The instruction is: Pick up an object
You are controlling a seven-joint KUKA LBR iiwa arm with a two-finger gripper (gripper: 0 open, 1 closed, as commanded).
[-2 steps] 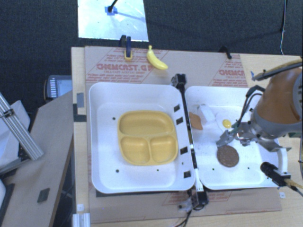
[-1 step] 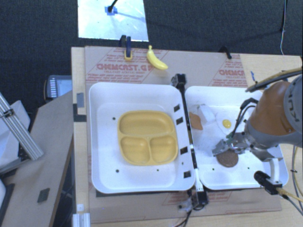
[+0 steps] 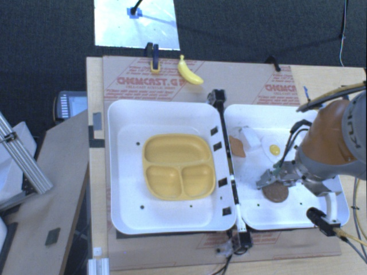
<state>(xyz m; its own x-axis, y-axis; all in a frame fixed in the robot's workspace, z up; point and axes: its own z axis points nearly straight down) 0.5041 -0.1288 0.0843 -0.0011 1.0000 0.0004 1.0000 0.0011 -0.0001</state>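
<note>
Low in the right bin, at about 4 o'clock: a round brown disc. Just above it, touching or nearly so, the gripper; open or closed, hard to tell. Farther, at 2 o'clock, a fried egg toy. Left bin: yellow tray. Farthest, at 12 o'clock, a banana.
</note>
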